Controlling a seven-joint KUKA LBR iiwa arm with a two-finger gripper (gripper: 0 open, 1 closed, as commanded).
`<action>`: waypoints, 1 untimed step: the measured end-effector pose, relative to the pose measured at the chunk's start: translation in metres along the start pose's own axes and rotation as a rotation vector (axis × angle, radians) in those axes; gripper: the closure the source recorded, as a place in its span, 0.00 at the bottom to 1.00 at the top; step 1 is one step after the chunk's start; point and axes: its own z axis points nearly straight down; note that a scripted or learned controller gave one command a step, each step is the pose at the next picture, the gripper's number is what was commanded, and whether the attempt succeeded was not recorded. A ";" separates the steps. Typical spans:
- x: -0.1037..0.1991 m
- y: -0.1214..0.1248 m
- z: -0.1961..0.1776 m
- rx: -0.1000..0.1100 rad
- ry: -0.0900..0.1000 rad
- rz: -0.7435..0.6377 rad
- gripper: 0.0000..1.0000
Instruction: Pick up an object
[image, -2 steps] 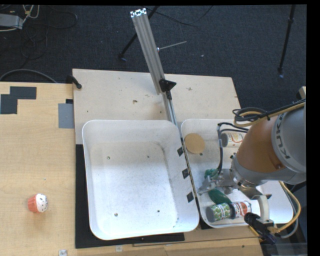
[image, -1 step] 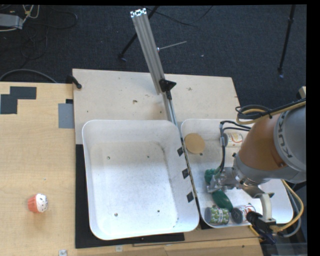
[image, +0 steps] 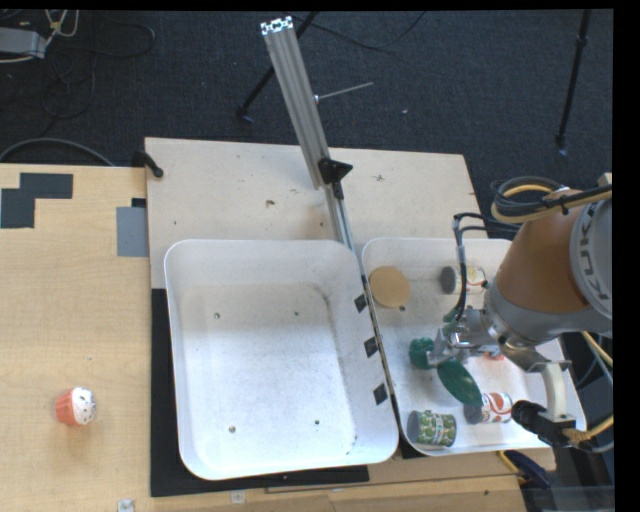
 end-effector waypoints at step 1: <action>-0.004 0.005 -0.062 -0.002 -0.001 0.000 1.00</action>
